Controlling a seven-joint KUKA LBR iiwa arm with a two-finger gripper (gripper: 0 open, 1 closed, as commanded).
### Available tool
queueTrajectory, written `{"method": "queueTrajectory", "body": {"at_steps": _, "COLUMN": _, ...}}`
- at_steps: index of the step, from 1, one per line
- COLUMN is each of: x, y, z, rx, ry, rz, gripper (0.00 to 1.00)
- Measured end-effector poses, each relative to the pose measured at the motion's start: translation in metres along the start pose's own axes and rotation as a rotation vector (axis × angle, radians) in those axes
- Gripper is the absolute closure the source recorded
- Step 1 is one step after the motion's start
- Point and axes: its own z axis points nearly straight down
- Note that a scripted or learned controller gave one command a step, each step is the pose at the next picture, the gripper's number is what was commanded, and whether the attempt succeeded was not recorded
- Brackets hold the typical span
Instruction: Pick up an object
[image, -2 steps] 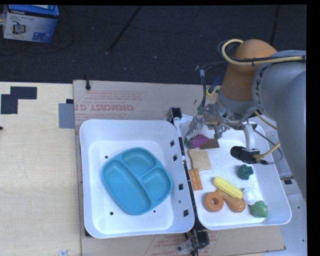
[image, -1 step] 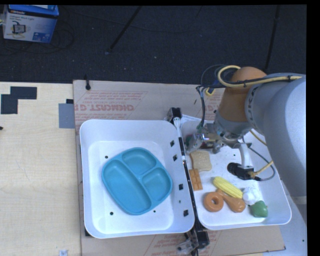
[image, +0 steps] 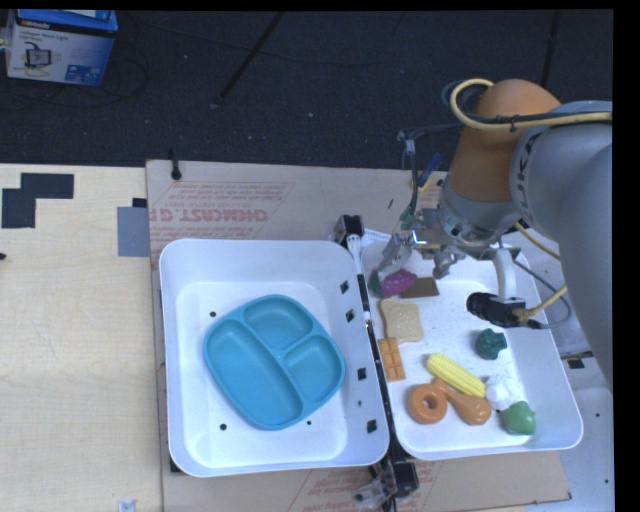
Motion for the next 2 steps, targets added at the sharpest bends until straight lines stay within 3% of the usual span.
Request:
{"method": "queueTrajectory", "body": {"at_steps": 1, "x": -0.022, "y": -0.050, "z": 0.092, "rx": 0.002, "ry": 0.001, "rz": 0.003, "gripper": 0.00}}
{"method": "queueTrajectory", "body": {"at_steps": 2, "x": -0.042, "y": 0.000, "z": 0.099, "rx": -0.001, "ry": 0.002, "rz": -0.001, "gripper": 0.00}}
